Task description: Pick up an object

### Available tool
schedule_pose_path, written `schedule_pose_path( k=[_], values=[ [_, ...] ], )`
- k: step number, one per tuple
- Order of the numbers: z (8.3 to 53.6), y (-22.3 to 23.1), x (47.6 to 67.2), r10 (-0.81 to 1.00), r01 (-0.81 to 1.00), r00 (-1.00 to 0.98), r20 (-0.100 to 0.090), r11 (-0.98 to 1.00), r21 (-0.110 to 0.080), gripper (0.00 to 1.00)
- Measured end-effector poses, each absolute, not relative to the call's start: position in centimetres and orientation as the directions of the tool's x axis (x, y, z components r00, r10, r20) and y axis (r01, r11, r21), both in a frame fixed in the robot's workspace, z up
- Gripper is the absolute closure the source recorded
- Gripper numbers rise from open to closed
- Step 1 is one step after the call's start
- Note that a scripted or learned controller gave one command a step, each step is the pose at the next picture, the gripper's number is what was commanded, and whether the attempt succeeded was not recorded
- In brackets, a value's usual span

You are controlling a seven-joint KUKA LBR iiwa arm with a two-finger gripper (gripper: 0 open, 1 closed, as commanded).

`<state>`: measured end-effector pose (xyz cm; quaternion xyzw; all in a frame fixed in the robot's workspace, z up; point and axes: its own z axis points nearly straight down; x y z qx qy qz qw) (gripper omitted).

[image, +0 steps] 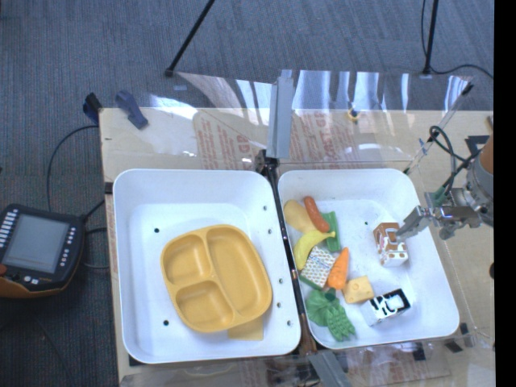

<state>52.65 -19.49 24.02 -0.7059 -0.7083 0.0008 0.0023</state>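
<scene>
In the right bin (419, 188) lie several toy foods: an orange-and-white box (391, 247), a carrot (339, 268), a cheese wedge (359, 289), a banana (305, 248), a sausage (317, 214), a yellow lump (294, 214), a green leafy piece (332, 316), a patterned white packet (319, 266) and a black-and-white carton (389, 305). My gripper (405, 230) reaches in from the right at a slant. Its tip sits at the upper right corner of the orange-and-white box, close to it or touching it. Nothing is visibly lifted.
The left bin (137, 200) holds a yellow three-compartment tray (216, 276). A clear sheet (339, 115) stands along the back of the bench. Cables (447, 139) hang near the arm at the right. A control pendant (36, 248) lies on the floor at the left.
</scene>
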Motion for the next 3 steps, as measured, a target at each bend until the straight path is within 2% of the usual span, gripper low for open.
schedule_pose_path(
  k=[1,2,3],
  values=[
    [11.5,-15.8,59.0,1.000,1.000,-0.022,-0.001,0.022,0.006,0.00],
    [8.8,-8.4,61.1,0.985,0.985,-0.171,-0.001,0.171,0.000,0.00],
    [9.7,-8.4,61.0,0.986,0.986,-0.169,0.001,0.169,-0.003,1.00]
  ],
)
